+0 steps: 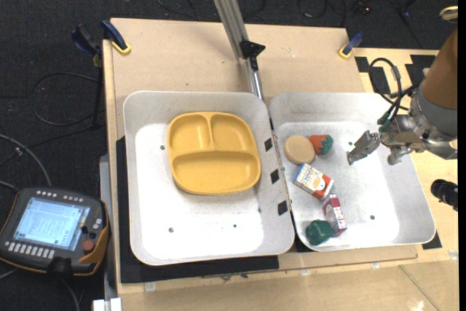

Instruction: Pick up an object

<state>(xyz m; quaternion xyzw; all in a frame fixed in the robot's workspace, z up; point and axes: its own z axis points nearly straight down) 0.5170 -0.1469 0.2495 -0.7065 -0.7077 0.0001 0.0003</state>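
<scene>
The right bin (pixel 408 229) holds several small items. A tan round piece (pixel 298 149) lies beside a red and green toy (pixel 322 143). Below them are a white and orange carton (pixel 313 180), a small red packet (pixel 336 213) and a dark green lump (pixel 318 231). My gripper (pixel 378 150) hovers over the right half of this bin, to the right of the red and green toy. Its fingers (pixel 361 148) stand apart, open, with nothing between them.
A yellow divided plate (pixel 214 152) rests in the left bin (pixel 145 229). A metal pole (pixel 227 0) slants from the top down to the gap between the bins. A teach pendant (pixel 51 229) lies off the bench at the lower left. Clamps sit at the bench's far corners.
</scene>
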